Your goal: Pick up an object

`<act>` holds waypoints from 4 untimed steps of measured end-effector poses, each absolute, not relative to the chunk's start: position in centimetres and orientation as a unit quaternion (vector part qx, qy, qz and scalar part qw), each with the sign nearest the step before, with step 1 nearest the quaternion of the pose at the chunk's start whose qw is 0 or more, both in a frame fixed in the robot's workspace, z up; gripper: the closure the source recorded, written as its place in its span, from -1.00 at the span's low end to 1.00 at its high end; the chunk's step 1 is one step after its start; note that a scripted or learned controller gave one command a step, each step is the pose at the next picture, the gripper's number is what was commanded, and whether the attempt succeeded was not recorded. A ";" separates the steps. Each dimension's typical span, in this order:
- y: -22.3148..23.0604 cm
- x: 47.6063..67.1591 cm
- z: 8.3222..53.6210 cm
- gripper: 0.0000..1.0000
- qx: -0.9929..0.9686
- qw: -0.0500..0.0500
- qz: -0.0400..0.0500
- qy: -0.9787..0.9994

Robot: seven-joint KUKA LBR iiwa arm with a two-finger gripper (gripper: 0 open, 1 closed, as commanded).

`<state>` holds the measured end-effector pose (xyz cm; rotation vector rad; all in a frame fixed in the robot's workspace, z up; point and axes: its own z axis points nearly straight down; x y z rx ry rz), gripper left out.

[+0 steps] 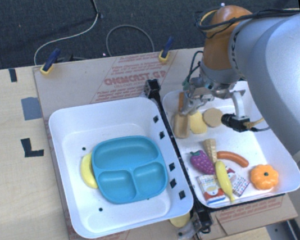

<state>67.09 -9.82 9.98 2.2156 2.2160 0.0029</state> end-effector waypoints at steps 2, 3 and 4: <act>-11.9 66.8 8.6 -1.00 0.707 -0.002 -0.001 0.707; -10.0 66.9 8.9 -1.00 0.707 0.006 -0.003 0.707; -9.7 66.8 8.6 -1.00 0.707 0.001 -0.002 0.707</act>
